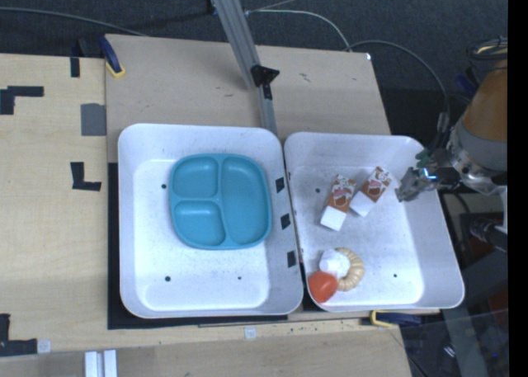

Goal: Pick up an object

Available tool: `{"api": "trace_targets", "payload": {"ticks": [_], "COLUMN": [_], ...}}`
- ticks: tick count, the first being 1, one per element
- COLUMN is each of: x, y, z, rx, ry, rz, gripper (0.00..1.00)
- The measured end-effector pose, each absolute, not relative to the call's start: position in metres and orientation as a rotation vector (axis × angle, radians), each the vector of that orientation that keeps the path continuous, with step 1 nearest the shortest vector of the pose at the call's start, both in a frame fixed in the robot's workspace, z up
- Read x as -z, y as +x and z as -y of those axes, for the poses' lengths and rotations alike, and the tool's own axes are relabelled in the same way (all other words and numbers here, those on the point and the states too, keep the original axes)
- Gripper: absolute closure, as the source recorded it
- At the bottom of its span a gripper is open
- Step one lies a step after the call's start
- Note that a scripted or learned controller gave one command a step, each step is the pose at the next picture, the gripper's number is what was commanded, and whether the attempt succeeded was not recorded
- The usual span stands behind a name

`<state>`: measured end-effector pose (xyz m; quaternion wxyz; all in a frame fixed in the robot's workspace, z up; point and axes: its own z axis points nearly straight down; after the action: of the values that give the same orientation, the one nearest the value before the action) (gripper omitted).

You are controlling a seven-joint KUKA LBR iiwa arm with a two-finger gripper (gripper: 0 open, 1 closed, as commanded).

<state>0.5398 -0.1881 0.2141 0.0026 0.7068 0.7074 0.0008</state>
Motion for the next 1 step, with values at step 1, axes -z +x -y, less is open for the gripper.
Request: {"api": "trace_targets", "payload": {"ticks": [1], "x": [-0.2337], "y": [0.5400], "z": [0.1878], "rx": [0.000], "ry": [2.220], "rz": [-2.223], "gripper": [1.00]}}
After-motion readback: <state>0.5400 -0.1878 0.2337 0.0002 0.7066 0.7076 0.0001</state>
